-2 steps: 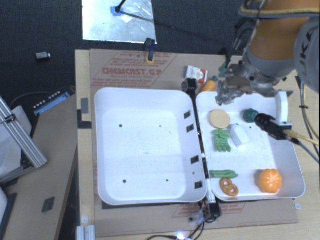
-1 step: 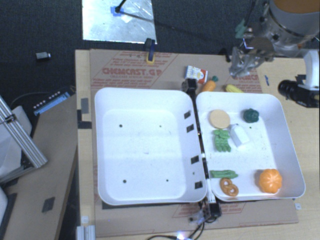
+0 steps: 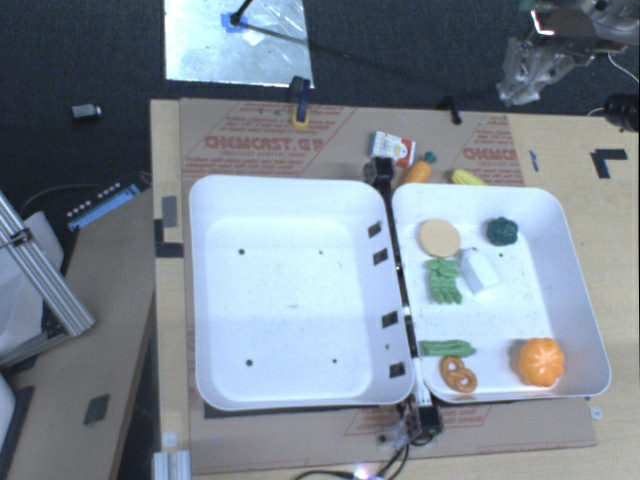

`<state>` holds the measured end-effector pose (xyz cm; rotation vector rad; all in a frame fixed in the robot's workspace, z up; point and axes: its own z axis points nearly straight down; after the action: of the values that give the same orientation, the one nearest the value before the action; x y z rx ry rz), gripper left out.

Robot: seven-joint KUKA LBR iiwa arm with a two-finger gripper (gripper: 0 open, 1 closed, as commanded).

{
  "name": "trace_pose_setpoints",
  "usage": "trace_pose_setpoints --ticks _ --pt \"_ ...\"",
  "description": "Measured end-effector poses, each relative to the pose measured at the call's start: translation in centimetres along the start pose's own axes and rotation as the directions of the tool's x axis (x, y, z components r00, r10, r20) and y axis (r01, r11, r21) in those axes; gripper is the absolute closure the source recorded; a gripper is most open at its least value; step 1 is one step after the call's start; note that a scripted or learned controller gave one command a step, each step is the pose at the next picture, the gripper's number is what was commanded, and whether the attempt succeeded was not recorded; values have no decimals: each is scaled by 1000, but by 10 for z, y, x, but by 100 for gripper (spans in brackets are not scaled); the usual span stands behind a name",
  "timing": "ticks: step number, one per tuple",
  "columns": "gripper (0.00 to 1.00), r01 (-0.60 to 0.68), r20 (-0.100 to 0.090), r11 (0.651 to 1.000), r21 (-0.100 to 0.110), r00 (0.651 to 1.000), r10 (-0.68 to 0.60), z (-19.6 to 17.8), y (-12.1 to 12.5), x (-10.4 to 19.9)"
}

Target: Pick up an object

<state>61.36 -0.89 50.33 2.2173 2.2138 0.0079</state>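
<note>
Gripper [image 3: 522, 86] hung high off the right bin [image 3: 575, 258], fingers' state unclear; crowded cookie [image 3: 439, 238] and green piece [image 3: 444, 280] risked a mis-grab.

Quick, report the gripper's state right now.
Gripper: raised beyond the right bin's far corner, nothing visible between its fingers; whether it is open or closed cannot be told.

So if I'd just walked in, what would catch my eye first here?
Probably the bright orange fruit in the near right corner of the right bin, among small toy foods like the pretzel. Then the tool, hanging above the bench's far right.
</note>
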Motion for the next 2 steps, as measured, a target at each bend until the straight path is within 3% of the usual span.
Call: trace_pose_setpoints --ticks 1,2 --pt "100 4 0 1000 1 1000 -4 -33 57 -13" --pt "100 7 -3 1000 7 1000 -7 -31 55 6"
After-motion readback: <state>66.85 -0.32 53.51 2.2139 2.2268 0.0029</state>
